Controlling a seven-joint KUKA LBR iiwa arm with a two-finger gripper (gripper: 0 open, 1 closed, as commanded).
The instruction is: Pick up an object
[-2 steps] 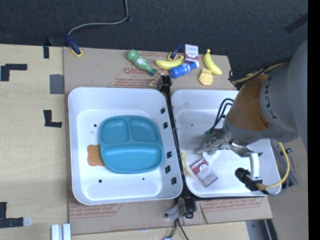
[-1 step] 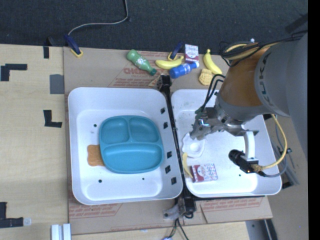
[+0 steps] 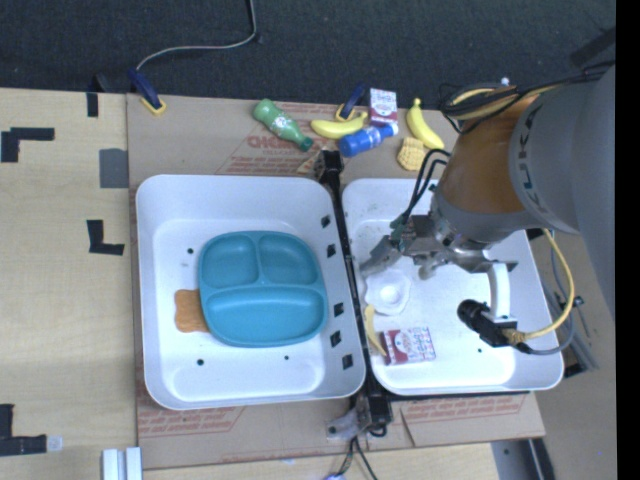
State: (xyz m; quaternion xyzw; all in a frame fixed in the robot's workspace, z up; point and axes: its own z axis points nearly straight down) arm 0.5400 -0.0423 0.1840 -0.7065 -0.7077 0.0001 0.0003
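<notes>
My gripper [image 3: 400, 258] hangs low in the right bin [image 3: 520, 368], near its left side, with the grey arm and orange band behind it to the right. Just below the fingers lies a small white object [image 3: 388, 293]. Further toward the front lies a red and white carton [image 3: 408, 345], with a yellow banana-like piece [image 3: 371, 328] beside it along the bin's left wall. In the left bin [image 3: 160, 218] rests a blue divided plate [image 3: 264, 288] with a tan slice [image 3: 187, 310] sticking out from under its left edge.
Behind the bins on the cardboard lie a green bottle [image 3: 282, 124], two yellow bananas [image 3: 338, 126], a blue bottle [image 3: 362, 140], a small carton [image 3: 383, 104] and a yellow waffle-like piece [image 3: 410, 153]. A black cable [image 3: 240, 28] runs across the dark floor at the back.
</notes>
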